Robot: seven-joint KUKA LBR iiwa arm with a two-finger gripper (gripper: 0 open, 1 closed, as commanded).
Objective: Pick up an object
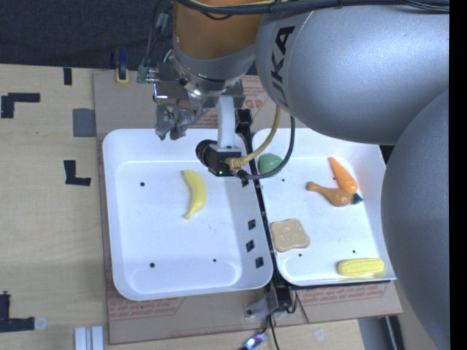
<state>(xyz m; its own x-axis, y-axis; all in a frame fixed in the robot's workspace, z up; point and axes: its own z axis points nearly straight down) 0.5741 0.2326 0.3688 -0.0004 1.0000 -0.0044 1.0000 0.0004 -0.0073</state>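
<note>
The grey two-finger gripper (172, 128) hangs over the left shallow white plastic bin (124, 268) at its twelve o'clock rim; whether it is parted or closed, I cannot tell. A curved yellow toy banana (194, 193) lies at five o'clock from it, apart.

From my station I see a light wood-grain bench top (44, 217) carrying black tape marks (73, 172) and a grey patch (84, 121). A brown cardboard sheet (146, 308) lies under the bins. Behind the bench, a dark backdrop (73, 17).
</note>
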